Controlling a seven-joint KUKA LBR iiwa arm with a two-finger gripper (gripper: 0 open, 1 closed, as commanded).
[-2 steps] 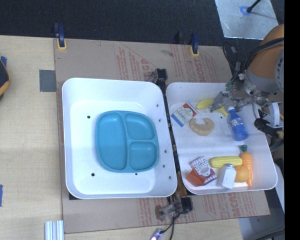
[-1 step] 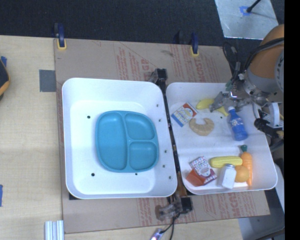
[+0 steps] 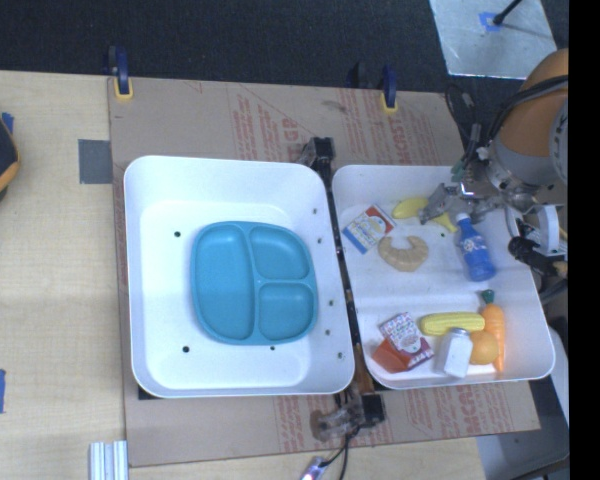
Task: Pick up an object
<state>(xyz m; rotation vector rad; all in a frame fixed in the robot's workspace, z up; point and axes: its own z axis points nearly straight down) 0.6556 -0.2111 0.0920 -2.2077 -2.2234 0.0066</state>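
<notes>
The right bin (image 3: 540, 298) holds several small objects. At its far side my gripper (image 3: 446, 208) hangs low and open, with nothing between its fingers. It sits between a yellow banana-like piece (image 3: 410, 207) on its left and a blue bottle (image 3: 474, 252) just right and nearer. A tan croissant (image 3: 405, 253) and a small white, blue and red box (image 3: 367, 229) lie further left. Along the near wall are a yellow corn cob (image 3: 450, 322), an orange carrot (image 3: 492, 336), a white bottle (image 3: 458, 354) and a red and white packet (image 3: 400, 338).
The left bin (image 3: 160, 368) holds a blue divided plate (image 3: 253, 281). Both bins rest on a cardboard sheet (image 3: 230, 118) clamped to the wooden bench. The arm's orange band (image 3: 535, 108) rises at the right, with cables beside the right bin.
</notes>
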